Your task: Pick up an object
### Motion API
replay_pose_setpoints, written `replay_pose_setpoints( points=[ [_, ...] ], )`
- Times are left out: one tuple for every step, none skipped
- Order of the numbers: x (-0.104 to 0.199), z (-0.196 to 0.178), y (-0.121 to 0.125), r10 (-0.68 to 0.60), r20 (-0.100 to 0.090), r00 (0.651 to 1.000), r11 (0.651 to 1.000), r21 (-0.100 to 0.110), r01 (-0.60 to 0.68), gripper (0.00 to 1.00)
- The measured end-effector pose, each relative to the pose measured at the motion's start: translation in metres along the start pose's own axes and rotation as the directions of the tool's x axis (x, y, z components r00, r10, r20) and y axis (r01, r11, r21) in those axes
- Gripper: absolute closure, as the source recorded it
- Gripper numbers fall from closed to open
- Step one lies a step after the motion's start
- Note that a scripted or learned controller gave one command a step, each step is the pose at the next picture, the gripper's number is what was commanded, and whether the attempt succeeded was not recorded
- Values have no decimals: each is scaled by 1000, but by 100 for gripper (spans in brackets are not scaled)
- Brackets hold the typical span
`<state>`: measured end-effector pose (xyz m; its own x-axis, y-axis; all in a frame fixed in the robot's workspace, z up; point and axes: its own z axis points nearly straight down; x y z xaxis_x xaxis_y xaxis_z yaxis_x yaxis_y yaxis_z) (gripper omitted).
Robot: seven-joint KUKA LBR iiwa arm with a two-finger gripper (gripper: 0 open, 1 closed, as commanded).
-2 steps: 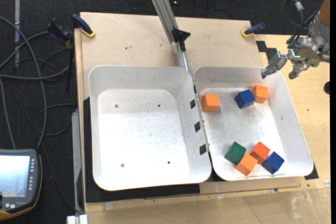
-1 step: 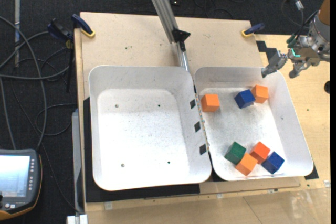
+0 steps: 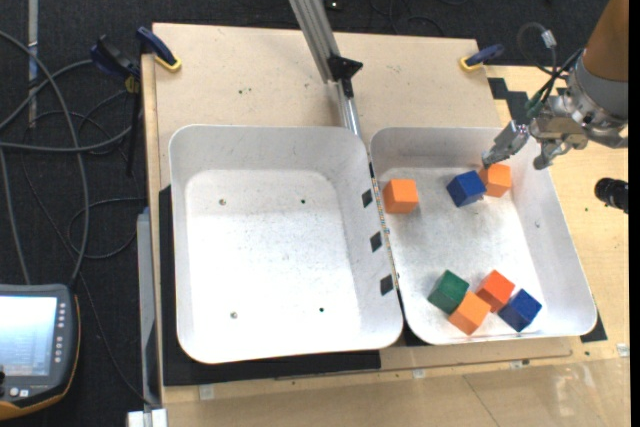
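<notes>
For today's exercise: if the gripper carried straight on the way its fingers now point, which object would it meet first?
The gripper points down and toward the view's left, into the right bin. The first thing in that line looks to be the small orange block, with the blue block just beyond it. Depth is unclear from one view.
</notes>
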<state>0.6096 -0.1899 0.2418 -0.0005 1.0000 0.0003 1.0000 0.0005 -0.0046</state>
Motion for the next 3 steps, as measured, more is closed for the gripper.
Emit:
replay_pose_setpoints(
  points=[
    [-6, 60, -6, 2, -1, 1000, 1000, 2, -2, 0],
    [-12, 117, 0, 1, 0, 1000, 1000, 0, -1, 0],
    [-12, 103, 2, 0, 2, 1000, 1000, -8, 0, 100]
  ],
)
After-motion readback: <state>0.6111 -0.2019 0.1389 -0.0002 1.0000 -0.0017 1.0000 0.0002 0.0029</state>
